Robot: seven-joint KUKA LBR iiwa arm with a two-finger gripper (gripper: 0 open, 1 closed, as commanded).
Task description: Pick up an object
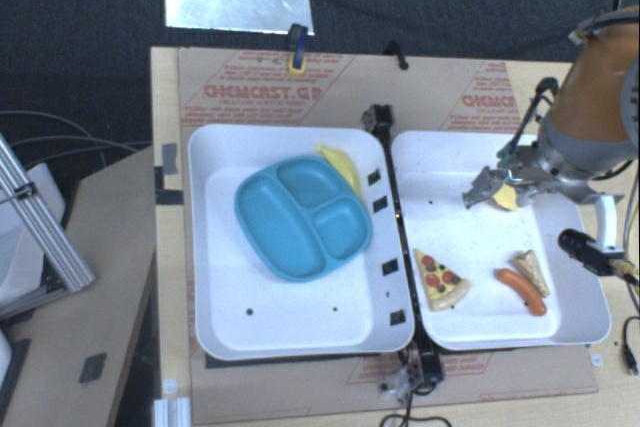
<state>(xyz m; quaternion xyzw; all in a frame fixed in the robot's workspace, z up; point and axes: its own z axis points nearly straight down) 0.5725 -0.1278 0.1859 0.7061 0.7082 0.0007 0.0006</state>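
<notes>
My gripper [497, 187] hangs over the upper middle of the right bin [440, 160], reaching in from the right. A small pale yellow object [507, 199] sits right at its fingertips; whether it is held is unclear. Lower in the same bin lie a toy pizza slice [441, 278], a red sausage [522, 291] and a tan piece [531, 270] beside the sausage. In the left bin [215, 245] rests a blue divided plate [303, 216] with a yellow banana-like piece [342, 165] tucked behind its upper right rim.
Black clips [389, 225] run along the divider between the two bins. A cardboard sheet [260, 90] lies under both bins. A metal frame [40, 215] stands at the far left.
</notes>
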